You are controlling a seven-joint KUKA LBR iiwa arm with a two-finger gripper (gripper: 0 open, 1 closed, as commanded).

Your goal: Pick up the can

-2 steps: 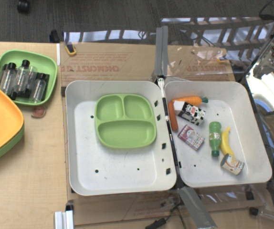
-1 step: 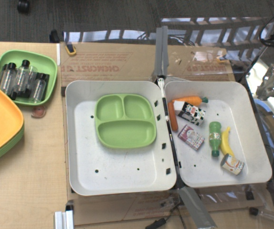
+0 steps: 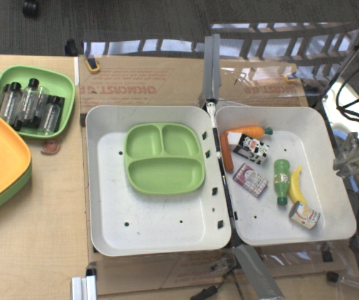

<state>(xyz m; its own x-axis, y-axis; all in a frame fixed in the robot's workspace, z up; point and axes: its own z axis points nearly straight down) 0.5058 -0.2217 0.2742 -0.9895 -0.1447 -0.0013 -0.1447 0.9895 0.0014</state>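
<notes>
A: Is the gripper (image 3: 352, 156) spread or closed?

B: Cannot tell. It's a grey blur at three o'clock, beside the right bin (image 3: 329, 136).

A: And the can (image 3: 304, 215)?

B: At five o'clock in that bin, lying on its side, its upper end touching the banana (image 3: 296, 183).

A: What could go wrong?

B: I'd say the can may roll away from a grasp, the banana may get caught with it, or the nearby bin wall may block the descent.

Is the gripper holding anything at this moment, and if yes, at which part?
It cannot be told that anything is held. The can lies on its side in the right bin, beside the banana, with no fingers around it.
</notes>
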